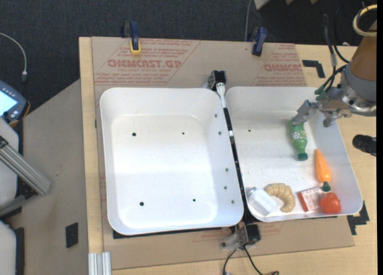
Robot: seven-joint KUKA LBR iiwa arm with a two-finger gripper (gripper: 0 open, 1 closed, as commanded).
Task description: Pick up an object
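The counter (pixel 179 58) carried two shallow white bins side by side, with a brown printed board beneath them held by two blue clamps (pixel 133 33) at the far edge. The left bin (pixel 119 103) was bare white inside apart from a few small dark holes. The right bin (pixel 263 103) held all the objects, gathered toward its right and near sides.

The arm (pixel 365 64) reached in from the right, and the jaws (pixel 311 112) hung over the far right part of the right bin, directly above the top end of a green bottle (pixel 298 138). The bottle lay on the bin floor, its length running from far to near, with the cap end nearer the camera. From this slant it could not be told whether the jaws were open or closed, nor whether they touched the bottle; nothing was visibly lifted.

Just to the right of the bottle lay an orange carrot (pixel 322 167), also pointing far to near. At the near right corner sat a red tomato (pixel 330 202), with a small red-and-white packet (pixel 310 198) touching its left side. Further left lay a tan croissant-shaped piece (pixel 283 195), and beside it a small white block (pixel 261 199) at the near edge of the bin.
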